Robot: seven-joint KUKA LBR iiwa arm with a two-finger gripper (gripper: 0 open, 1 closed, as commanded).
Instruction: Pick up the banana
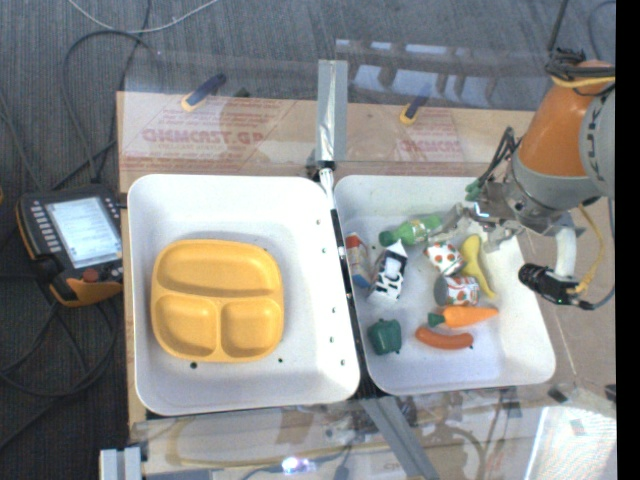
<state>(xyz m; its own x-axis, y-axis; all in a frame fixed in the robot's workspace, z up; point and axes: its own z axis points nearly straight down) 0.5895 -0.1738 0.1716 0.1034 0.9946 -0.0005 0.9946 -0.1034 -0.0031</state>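
Orange-banded arm (pixel 570 143) looms highest; your pincer (pixel 487 218) hovers over the right bin (pixel 520 363), whether parted you cannot tell. Just below it lies the banana (pixel 476 266): light, smooth, curved. Grip across its middle.

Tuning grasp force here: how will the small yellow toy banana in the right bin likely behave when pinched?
The small yellow toy banana looks like smooth moulded plastic, so probably stiff, light and somewhat slippery. Its curved, tapering shape may let it pivot or squirt out between the fingers. It lies against the red-spotted white toy, so a push would likely nudge that too.
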